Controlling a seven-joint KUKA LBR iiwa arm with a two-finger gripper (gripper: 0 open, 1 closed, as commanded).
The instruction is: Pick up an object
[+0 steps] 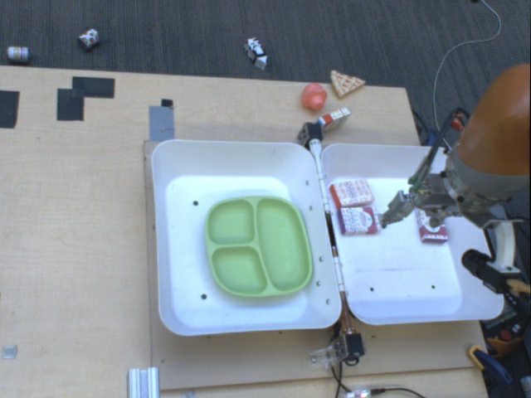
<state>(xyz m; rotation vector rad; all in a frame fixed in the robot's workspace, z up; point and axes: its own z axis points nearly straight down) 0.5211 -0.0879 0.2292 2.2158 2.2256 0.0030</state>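
Note:
Two red-and-white packets lie at the left of the right bin, one above the other. A third small red-and-white packet lies further right in the same bin. My gripper hangs over the right bin between the lower left packet and the small right packet, close above them. The grey wrist and the orange band hide the bin's right part. Nothing can be seen held in the gripper.
A green divided plate lies in the left bin. Behind the bins on the bench lie a red ball, a pizza-slice toy and a small red-tipped item. Cables run at the right edge.

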